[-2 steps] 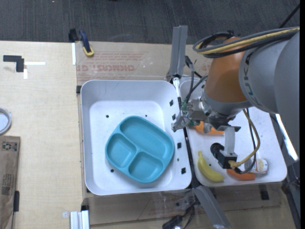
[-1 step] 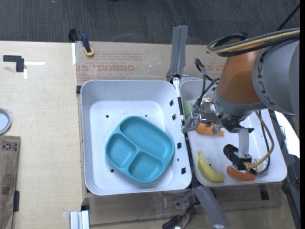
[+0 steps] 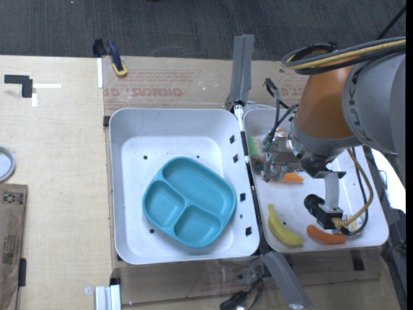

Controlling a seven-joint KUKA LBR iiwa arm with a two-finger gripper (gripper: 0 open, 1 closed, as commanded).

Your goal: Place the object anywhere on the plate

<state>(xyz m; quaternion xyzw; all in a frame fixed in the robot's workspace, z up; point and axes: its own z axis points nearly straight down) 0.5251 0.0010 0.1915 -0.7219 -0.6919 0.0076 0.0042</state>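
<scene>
**Gripper point(image 3: 276, 170) low over the right-hand bin**

Whether the gripper was open or closed I could not tell from my feed; the wrist and its cables hid that end of the tool. I saw nothing held in it.

Nearest the camera, along the front wall of the right-hand bin point(image 3: 293, 205), lay a yellow banana point(image 3: 284, 228). A longer orange-red piece point(image 3: 326, 236) lay to its right, near the front corner and partly behind a black fitting on the cable loop.

In the left-hand bin point(image 3: 119, 173) I had the blue plate point(image 3: 188, 202), three compartments, lying flat and turned at an angle to the bin walls. It sat towards the front half of the bin, apart from every wall.

Further back in the right-hand bin, the gripper hung low near the divider between the bins. A small orange piece point(image 3: 292, 179) lay on the bin floor just beside it, on the side away from the divider. I could not tell whether the two touched. Something green point(image 3: 255, 148) sat against the divider wall behind the gripper, too hidden for me to name.

Above that rose the arm's orange band point(image 3: 322, 105) and grey body. Beyond the bins, a blue-and-yellow clamp point(image 3: 115, 57) lay at the bench's far edge.
</scene>
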